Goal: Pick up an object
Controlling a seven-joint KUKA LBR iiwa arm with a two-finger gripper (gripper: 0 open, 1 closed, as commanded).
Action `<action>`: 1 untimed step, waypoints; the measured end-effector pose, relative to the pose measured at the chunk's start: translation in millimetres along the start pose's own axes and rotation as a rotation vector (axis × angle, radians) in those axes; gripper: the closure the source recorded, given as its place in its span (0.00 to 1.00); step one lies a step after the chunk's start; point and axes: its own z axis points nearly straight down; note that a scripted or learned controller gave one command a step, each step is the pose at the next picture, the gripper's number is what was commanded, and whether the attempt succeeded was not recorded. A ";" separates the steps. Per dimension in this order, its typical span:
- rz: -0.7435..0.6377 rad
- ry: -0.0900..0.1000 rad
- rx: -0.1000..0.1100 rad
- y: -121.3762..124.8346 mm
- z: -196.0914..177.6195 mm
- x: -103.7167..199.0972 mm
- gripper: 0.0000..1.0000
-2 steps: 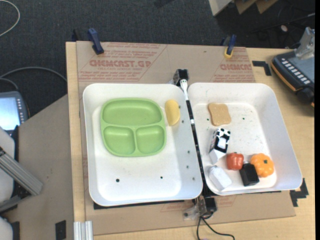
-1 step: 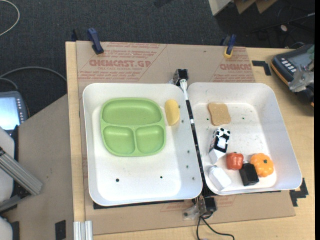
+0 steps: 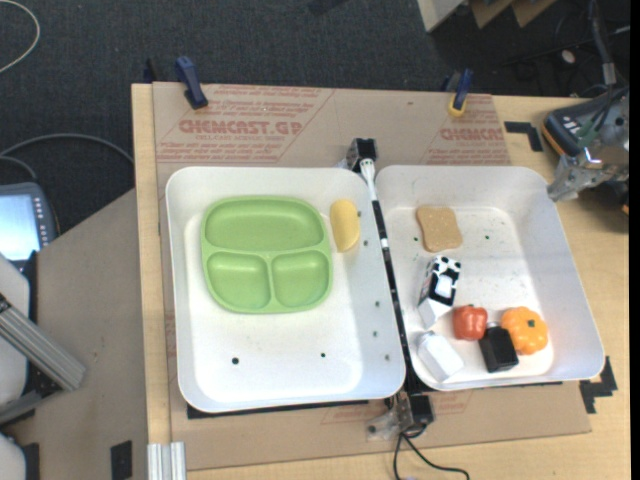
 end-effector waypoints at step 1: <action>-0.005 -0.009 -0.030 -4.3 -178.6 30.7 1.00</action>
